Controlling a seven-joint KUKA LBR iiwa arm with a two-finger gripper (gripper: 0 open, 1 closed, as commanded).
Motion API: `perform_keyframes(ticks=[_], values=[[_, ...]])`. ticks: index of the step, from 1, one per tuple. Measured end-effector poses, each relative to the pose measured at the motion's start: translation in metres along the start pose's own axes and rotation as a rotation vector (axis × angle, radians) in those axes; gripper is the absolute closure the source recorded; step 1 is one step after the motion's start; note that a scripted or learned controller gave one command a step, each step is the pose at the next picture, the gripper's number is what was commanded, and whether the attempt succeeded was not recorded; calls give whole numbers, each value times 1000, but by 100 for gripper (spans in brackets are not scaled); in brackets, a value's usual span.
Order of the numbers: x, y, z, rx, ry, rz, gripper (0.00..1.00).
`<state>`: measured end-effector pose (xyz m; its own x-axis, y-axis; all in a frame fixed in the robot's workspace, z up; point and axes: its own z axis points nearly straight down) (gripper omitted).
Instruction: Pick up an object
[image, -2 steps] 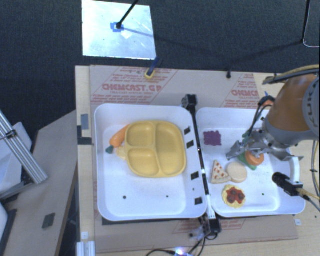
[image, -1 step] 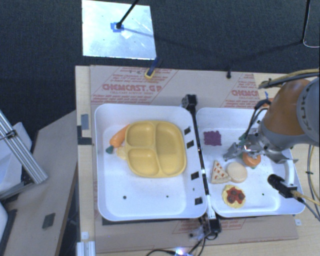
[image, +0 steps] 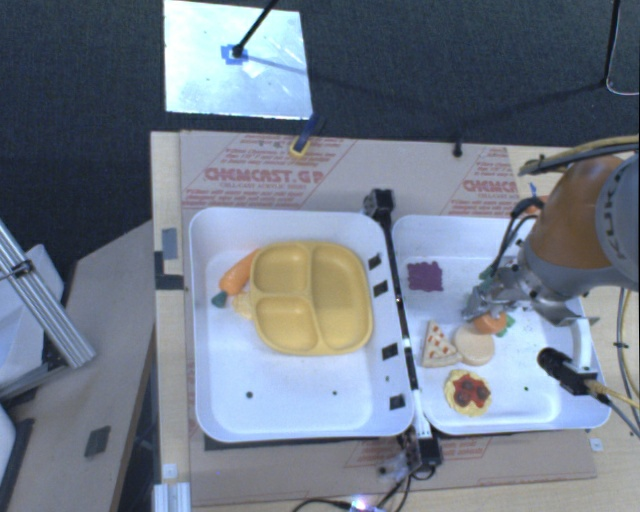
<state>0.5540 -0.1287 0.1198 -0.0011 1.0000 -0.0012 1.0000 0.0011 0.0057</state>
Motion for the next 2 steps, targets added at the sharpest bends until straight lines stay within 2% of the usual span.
perform_keyframes(ticks=[2], values=[[-9, -2, -105, -2, -1, -3, 100]])
